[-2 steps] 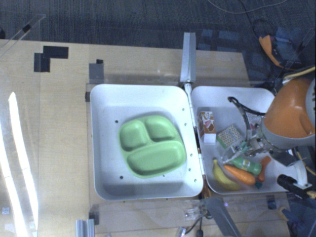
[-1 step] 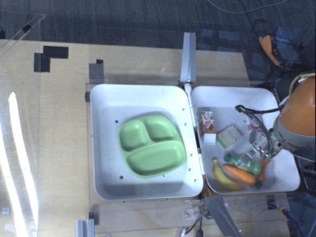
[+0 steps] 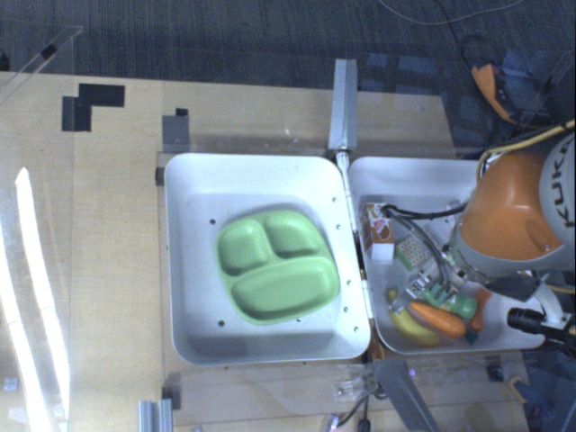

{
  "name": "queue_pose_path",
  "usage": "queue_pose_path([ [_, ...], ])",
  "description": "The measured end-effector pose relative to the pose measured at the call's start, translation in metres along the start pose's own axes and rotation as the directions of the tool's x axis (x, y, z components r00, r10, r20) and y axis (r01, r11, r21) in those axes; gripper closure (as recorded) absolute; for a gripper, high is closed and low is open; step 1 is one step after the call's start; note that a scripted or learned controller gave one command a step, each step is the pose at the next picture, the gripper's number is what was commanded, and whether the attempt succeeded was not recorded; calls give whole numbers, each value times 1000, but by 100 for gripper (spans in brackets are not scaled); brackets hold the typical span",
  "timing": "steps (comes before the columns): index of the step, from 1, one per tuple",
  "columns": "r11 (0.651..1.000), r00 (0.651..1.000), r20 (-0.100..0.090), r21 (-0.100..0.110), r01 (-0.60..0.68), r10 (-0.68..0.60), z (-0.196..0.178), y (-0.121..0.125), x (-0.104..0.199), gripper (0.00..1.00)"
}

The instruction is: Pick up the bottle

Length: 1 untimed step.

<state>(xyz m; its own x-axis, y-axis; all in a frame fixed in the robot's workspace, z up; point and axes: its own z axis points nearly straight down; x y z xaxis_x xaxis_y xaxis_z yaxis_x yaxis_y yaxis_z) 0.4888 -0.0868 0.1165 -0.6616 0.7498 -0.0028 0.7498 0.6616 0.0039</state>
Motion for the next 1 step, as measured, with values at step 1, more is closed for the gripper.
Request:
queue_pose_path([
  [1, 1000, 1000, 5, -6, 0, 0, -11, 2, -2, 100],
])
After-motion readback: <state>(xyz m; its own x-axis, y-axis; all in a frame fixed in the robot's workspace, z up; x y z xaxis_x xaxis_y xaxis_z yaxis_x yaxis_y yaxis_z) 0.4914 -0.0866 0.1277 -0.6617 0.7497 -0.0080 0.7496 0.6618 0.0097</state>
